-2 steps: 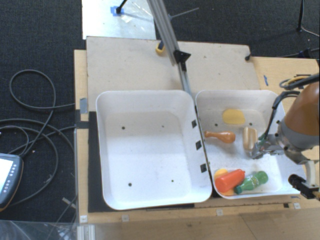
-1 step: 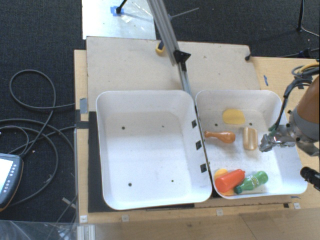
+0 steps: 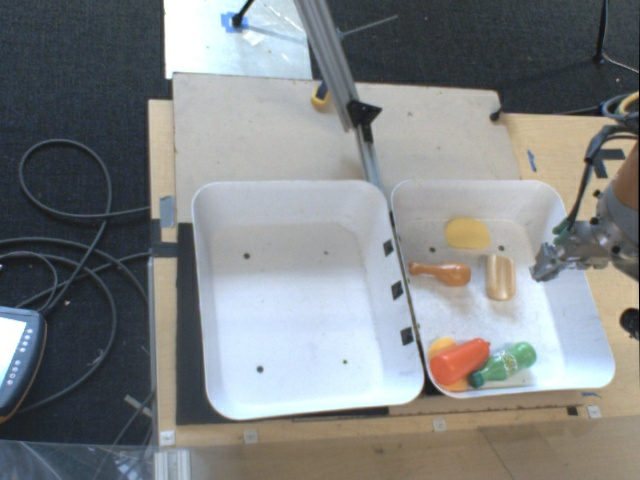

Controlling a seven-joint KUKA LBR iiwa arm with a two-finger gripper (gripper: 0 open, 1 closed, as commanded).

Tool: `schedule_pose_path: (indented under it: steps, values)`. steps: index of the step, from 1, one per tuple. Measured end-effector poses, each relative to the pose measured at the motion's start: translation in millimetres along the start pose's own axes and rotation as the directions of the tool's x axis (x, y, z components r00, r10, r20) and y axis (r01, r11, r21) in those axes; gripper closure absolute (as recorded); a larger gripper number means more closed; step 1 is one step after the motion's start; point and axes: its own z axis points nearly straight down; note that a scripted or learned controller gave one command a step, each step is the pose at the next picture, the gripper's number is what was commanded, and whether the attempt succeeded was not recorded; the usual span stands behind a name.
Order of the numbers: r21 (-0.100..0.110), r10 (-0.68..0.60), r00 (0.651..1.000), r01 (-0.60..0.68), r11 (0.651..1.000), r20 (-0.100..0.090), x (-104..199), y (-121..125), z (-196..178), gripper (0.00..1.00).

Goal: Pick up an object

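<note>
Bench (image 3: 260,128) bears 2 white bins (image 3: 300,198).

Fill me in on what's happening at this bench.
A grey robot arm reaches in from the right, its pincer over the right bin's right edge, holding nothing visible. That bin contains a yellow lemon-like piece, an orange spoon-like toy, a tan cylinder, a red-orange carrot-like toy and a green bottle.

Two white bins side by side, mid-frame. Left bin (image 3: 290,298) w/ bare floor. Right bin (image 3: 575,298) has a yellow disc (image 3: 467,233) up top, an orange spoon-like piece (image 3: 443,273) and tan cylinder (image 3: 500,276) below it, then a red-orange toy (image 3: 459,360) touching a green bottle (image 3: 505,363) (lower edge). Gripper (image 3: 549,262) at far right, over the right bin's rim.
</note>
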Motion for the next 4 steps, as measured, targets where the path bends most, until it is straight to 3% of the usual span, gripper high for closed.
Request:
schedule_pose_path:
  steps: [1, 4]
  values:
    - [0.004, 0.001, 1.0, -0.001, 1.0, -0.001, -0.3, 1.5, -15.8, 1.0]
    - [0.008, -0.004, 1.0, 0.004, 1.0, -0.005, 152.3, 8.9, -7.0, 1.0]
